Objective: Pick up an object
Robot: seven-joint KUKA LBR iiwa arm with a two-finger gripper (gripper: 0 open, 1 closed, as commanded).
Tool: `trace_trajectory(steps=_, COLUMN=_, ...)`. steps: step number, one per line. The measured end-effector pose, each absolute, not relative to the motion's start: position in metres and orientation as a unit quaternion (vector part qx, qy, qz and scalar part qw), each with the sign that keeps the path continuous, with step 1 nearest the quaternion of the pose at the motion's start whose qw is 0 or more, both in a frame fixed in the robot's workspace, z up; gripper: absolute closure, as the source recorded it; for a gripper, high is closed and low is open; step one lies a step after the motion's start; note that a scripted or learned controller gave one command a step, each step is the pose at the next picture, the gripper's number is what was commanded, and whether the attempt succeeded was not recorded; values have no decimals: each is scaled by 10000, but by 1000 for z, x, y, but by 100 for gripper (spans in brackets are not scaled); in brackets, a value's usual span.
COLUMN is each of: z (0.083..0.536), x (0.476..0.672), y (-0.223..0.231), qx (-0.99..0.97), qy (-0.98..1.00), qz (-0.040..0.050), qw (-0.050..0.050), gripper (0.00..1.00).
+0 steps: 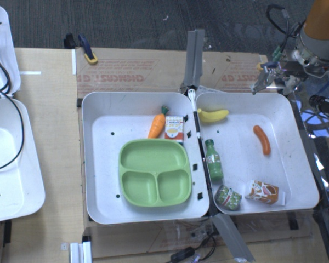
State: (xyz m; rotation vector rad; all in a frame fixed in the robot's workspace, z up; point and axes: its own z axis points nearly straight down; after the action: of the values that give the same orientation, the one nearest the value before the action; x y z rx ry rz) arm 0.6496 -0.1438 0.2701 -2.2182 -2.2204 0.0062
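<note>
The grey arm with its orange band came in at the top right, and its metal 2-finger gripper hung above the far rim of the right white plastic bin, over the cardboard sheet behind it. Whether that gripper was clenched or released could not be told; cables and brackets cluttered the wrist.

In the right bin, a smooth curved yellow banana lay at the far left corner, touching the divider wall. A slim orange-red sausage lay alone toward the right, well apart from everything. A green plastic bottle with a dark cap lay along the left wall. Near the front edge sat a crumpled green pouch, and just beside it a white and orange carton tipped on its side.

In the left white plastic bin, a glossy light green plate with 3 compartments took the middle. Behind it, an orange carrot with a green top leaned tilted, just beside a small white juice box standing upright.

A grey metal post rose between the 2 bins at the back. A blue and yellow clamp rested on the cardboard's far left corner. White trays with a black cable stood at the left.
</note>
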Motion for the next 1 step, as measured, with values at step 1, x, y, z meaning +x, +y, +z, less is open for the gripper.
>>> trace_trajectory(steps=1, z=99, x=639, y=-175, qx=-7257, qy=-6880, qz=18, qw=20, gripper=0)
